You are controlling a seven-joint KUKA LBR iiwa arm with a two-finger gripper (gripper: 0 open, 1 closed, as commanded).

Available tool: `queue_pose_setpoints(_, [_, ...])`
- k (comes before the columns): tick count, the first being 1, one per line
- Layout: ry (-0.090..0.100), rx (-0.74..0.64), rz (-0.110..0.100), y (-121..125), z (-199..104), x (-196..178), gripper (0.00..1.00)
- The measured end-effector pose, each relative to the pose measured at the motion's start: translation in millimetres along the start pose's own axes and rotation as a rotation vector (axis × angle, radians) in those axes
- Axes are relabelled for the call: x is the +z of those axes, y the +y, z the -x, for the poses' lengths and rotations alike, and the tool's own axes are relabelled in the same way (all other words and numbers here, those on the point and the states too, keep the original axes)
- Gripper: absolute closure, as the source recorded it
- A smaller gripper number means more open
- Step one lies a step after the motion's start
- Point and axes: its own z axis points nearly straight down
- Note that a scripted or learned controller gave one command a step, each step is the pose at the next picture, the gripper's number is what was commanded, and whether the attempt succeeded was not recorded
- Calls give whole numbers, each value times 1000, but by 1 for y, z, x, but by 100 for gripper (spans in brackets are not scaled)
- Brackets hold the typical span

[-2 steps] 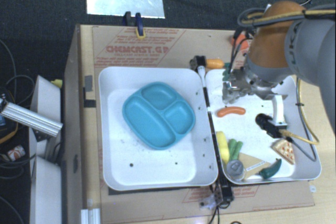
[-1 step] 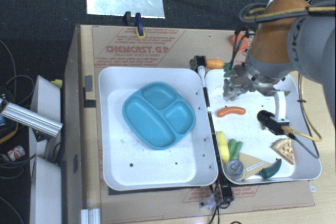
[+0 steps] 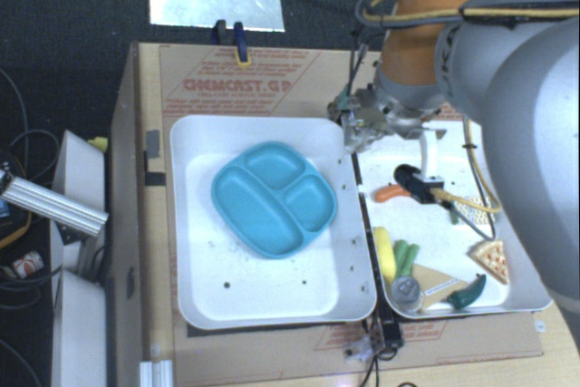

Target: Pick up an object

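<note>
**Gripper at the divider, no object in hand**

The gripper (image 3: 357, 130) hangs at the far end of the wall between the two bins, over the far left corner of the right bin (image 3: 433, 236). Whether it is open or closed cannot be told from this angle, and nothing shows in its grasp. By my reading, the step is the approach: the pick is not yet made.

The candidates lie mostly in the right bin. A small orange piece (image 3: 388, 193) is nearest the gripper. Toward the near edge, a yellow toy vegetable (image 3: 383, 251) touches a green one (image 3: 408, 256), with a grey round cap (image 3: 405, 290), a dark green pepper (image 3: 468, 290) and a pizza slice (image 3: 492, 260) close by. The left bin (image 3: 272, 290) holds a blue divided plate (image 3: 272, 198) (flat and wide, probably a poor choice for two fingers).

The next move likely calls for shifting inward from the wall, centring over the orange piece, then descending.
</note>
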Motion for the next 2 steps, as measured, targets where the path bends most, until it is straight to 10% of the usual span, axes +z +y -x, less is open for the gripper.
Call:
queue_pose_setpoints(1, [-3, 3, 3, 30, 45, -53, 100])
queue_pose_setpoints(2, [1, -2, 0, 30, -60, -46, 100])
